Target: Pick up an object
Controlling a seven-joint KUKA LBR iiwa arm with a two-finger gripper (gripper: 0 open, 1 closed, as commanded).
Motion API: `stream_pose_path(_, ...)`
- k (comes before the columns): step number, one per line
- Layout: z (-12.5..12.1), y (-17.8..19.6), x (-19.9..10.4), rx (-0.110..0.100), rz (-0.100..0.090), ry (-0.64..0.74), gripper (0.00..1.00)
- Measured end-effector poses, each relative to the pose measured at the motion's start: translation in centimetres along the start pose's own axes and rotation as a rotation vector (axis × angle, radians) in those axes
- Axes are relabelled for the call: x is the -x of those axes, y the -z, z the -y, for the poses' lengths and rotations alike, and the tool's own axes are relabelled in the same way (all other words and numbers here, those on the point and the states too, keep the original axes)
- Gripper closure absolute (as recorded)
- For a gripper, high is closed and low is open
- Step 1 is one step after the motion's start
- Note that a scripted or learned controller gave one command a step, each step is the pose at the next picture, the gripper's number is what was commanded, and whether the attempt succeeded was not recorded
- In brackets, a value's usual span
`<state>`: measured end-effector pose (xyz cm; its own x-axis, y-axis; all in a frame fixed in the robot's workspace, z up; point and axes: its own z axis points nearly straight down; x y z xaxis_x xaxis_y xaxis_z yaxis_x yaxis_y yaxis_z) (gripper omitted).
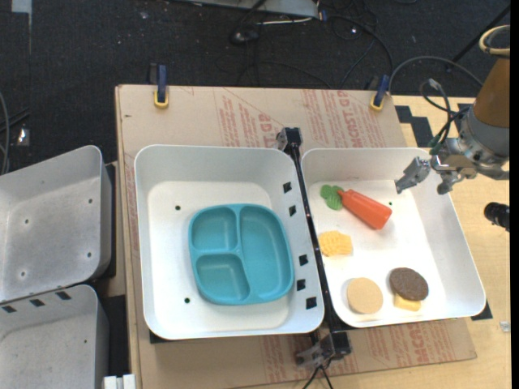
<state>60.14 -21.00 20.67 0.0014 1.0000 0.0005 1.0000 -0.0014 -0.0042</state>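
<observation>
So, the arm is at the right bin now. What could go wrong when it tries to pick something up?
1. The gripper hangs near the right bin rim, so coming down it might strike the wall.
2. The brown cookie partly covers a yellow piece, so a grasp there may catch both or slip.
3. The carrot is tapered and could slide out of the fingers.

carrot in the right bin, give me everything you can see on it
The toy carrot looks like smooth plastic: an orange tapered body with a green leafy top at its left end. It lies flat on the floor of the right bin, in the upper part, blunt orange end pointing down-right. Nothing appears to touch it; the yellow piece lies just below, apart. The gripper hangs up-right of it, not on it.
</observation>
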Motion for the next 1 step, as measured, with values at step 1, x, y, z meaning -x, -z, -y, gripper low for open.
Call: stream_pose_path(1, -0.22, -4.14, -0.18, 0.004, 0.001, 0.001, 0.0)
